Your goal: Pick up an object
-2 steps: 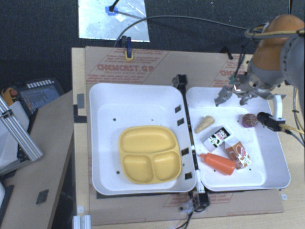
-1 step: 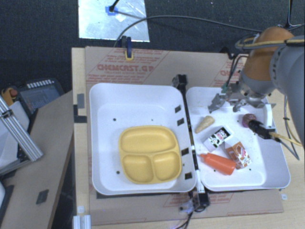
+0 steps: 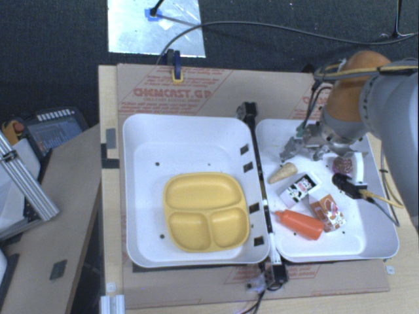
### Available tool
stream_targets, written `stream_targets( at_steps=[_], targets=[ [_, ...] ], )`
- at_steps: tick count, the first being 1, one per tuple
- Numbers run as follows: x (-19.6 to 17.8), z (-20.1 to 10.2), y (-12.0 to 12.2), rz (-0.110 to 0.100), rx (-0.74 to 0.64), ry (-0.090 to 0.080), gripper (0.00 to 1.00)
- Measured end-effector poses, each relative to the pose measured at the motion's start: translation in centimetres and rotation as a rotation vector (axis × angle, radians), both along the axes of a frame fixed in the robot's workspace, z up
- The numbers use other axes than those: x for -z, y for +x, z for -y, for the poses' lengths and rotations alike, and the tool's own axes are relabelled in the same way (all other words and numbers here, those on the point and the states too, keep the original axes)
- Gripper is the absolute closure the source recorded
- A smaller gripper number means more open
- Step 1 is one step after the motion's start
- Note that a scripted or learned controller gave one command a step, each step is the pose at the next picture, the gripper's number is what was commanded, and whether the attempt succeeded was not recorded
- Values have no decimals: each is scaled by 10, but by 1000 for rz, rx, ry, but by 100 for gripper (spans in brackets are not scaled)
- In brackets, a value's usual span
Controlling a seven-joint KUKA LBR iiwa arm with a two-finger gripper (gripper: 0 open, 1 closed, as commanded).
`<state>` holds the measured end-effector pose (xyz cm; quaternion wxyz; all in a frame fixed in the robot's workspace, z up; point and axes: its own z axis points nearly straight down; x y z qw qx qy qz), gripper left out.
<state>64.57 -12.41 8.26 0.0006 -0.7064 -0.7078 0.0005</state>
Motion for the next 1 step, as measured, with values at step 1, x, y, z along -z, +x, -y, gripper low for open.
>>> stream_targets(
  at_steps=[1],
  targets=[
    [-14, 0, 2, 6, 0, -1, 100]
  ],
)
